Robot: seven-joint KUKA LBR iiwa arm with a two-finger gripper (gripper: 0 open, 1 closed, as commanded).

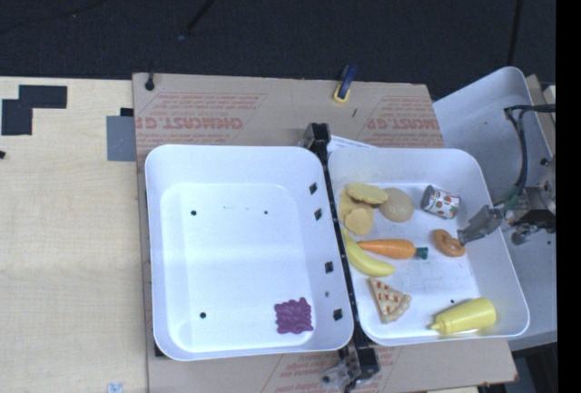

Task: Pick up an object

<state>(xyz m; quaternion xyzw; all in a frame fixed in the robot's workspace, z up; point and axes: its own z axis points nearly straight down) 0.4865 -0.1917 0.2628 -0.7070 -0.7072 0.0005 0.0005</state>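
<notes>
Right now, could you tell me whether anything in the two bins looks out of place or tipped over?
The small can in the right bin lies on its side. The purple grapes sit alone in the left bin, apart from the other food.

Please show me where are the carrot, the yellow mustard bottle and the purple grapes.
carrot (388,248): camera view, middle of its orange body.
yellow mustard bottle (468,315): camera view, middle of its body.
purple grapes (293,316): camera view, centre of the bunch.
</notes>
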